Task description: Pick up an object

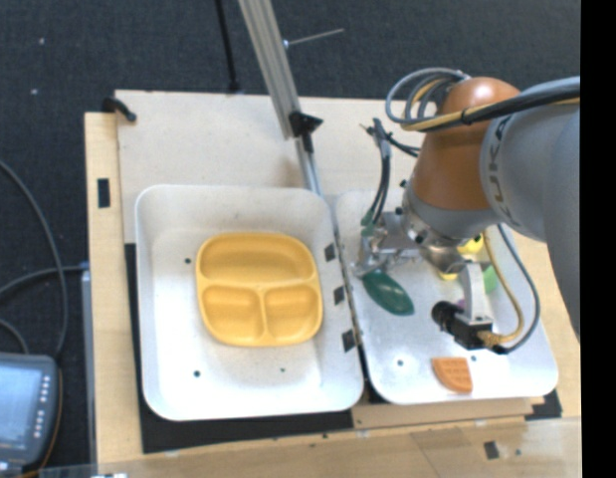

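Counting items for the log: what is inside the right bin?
In the right bin: a green object, an orange piece and something yellow, mostly covered by the arm.

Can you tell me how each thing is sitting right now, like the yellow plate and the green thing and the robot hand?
Yellow divided plate: flat, right way up, in the left bin.
Green object: lying in the right bin, beside the gripper.
Orange piece: lying flat near the right bin's front edge.
Gripper: low over the right bin.

2 bins [168, 267], 1 yellow tray [258, 287], 3 objs [387, 292]
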Available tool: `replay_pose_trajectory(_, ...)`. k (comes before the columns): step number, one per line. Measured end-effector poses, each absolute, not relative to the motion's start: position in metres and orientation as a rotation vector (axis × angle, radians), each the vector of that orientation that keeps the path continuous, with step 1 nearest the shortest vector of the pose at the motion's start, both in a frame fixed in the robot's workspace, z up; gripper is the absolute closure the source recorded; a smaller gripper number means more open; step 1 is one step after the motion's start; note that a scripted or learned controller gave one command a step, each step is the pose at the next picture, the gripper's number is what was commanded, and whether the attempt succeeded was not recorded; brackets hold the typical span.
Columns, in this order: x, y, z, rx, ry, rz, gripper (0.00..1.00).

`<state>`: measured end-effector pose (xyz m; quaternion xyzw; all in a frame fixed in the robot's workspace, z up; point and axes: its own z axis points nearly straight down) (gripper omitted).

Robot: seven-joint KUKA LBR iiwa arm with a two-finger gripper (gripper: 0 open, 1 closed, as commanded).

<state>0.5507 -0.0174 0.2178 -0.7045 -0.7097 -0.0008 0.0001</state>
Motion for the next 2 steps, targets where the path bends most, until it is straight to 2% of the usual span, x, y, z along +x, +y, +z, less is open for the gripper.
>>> replay_pose_trajectory(1, 0.557, 0.031, 0.228, -2.213, -2.229, -0.004, 1.0)
replay_pose_trajectory(2, 0.575, 0.07, 0.239, -2.215, -2.229, -0.004, 1.0)
